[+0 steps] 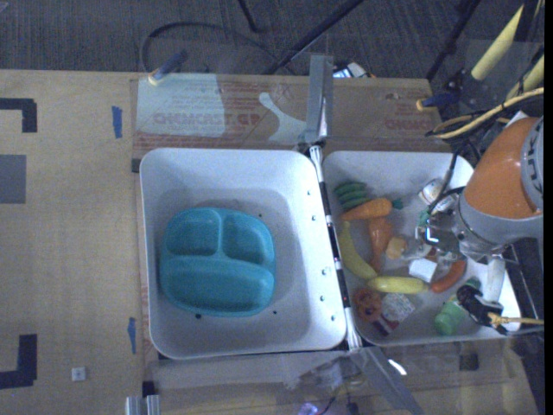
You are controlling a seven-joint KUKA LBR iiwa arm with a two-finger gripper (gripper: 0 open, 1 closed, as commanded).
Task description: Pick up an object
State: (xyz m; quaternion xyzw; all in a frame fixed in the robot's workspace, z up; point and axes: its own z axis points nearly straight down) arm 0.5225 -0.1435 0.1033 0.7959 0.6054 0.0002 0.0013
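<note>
Two white bins on a brown bench

The bench (69, 232) carries the left bin (173, 167) and right bin (346, 158) touching side by side; blue tape (117, 121) sits far left.

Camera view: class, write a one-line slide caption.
Arm's gripper lowered over toy food in the right bin; teal divided tray sits in the left bin.

Arm (510, 184) cut off by right edge. Hand (435, 239) finger state unreadable. Right bin (415, 161) far-right corner hidden under arm. Small toys (393, 305) near bin's front blurred.
</note>
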